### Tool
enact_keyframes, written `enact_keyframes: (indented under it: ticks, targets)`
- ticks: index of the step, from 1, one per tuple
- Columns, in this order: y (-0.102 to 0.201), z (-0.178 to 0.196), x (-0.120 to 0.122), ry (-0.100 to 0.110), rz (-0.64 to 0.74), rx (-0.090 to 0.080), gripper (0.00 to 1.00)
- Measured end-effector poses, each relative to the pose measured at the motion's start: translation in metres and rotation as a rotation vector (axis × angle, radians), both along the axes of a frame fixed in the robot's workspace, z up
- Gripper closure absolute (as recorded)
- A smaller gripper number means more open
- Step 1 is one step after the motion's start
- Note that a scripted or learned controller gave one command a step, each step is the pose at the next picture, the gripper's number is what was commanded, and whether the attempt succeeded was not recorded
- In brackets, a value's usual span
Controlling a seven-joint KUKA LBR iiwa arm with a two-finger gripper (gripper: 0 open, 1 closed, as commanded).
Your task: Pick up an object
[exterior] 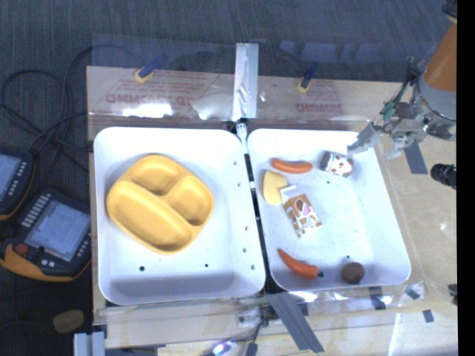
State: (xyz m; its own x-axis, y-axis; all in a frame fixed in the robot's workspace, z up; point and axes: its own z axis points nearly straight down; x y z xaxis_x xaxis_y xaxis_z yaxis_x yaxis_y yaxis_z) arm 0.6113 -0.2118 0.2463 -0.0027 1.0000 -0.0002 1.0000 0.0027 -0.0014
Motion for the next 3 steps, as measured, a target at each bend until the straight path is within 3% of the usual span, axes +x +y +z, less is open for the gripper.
enact_keyframes:
  ticks: [1,2,3]
  targets:
    - [0.044,-0.109,0.011,0.002,0.0,-0.001,0.0]
    - [0.083,-0.157,-0.031,-0.01,-0.002,-0.004,0.0]
    - [0.084,-0.147,-0.03,-0.013,-0.003,-0.003,1.0]
